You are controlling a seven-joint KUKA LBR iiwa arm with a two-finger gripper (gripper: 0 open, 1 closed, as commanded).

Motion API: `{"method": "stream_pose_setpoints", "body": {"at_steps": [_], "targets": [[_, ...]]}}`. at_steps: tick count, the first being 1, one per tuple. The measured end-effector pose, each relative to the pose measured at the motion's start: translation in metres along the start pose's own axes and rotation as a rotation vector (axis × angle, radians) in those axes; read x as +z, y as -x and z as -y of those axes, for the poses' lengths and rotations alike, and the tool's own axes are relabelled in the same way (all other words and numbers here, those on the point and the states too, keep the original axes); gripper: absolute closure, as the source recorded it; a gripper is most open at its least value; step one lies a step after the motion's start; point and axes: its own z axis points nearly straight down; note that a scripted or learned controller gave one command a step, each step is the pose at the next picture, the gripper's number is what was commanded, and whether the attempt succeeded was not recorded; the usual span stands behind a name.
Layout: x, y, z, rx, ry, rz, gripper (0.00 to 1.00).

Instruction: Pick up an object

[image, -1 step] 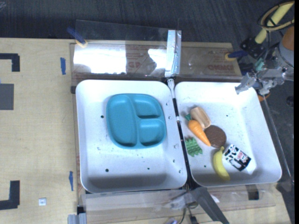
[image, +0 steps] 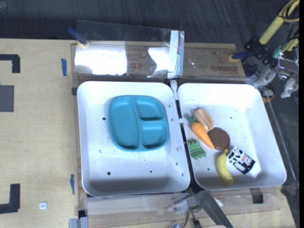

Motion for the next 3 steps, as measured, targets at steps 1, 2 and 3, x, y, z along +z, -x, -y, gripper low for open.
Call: {"method": "stream_pose_setpoints", "body": {"at_steps": [1, 2, 3], "targets": [[0.107, -0.093, -0.009, -0.106, -0.016, -0.003, 0.00], [0.139, -0.119, -0.001, 0.025, -0.010, -0.002, 0.00], [0.167, -0.112, 0.047, -0.143, 0.017, -0.006, 0.00]]}}
